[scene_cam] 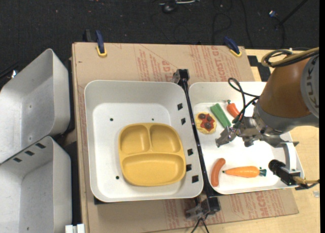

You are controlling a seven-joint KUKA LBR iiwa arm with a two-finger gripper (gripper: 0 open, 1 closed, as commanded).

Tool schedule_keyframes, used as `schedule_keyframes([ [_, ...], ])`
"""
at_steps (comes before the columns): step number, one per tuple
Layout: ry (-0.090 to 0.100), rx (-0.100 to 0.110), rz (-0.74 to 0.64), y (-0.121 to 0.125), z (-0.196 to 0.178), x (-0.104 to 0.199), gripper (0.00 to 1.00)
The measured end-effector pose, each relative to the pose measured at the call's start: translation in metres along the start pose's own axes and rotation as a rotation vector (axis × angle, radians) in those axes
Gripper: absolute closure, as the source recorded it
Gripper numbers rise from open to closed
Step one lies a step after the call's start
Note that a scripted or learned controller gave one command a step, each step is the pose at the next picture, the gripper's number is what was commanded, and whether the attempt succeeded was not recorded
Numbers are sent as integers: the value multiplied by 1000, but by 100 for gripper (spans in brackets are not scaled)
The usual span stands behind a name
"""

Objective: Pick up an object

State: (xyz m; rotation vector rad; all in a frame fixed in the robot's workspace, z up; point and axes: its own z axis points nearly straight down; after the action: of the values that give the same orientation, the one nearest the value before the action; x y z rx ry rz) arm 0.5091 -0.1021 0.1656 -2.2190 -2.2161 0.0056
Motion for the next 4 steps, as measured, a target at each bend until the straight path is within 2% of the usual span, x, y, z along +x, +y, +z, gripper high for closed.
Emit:
schedule_keyframes([
  [1,0,0,1,-7,62,3,0],
  [2,-1,-6,2,-5,49,3,100],
  [3,-3,-12,-2,-4,-11,-5,100],
  [4,-3,-13,-4,8,-65,-6,100],
])
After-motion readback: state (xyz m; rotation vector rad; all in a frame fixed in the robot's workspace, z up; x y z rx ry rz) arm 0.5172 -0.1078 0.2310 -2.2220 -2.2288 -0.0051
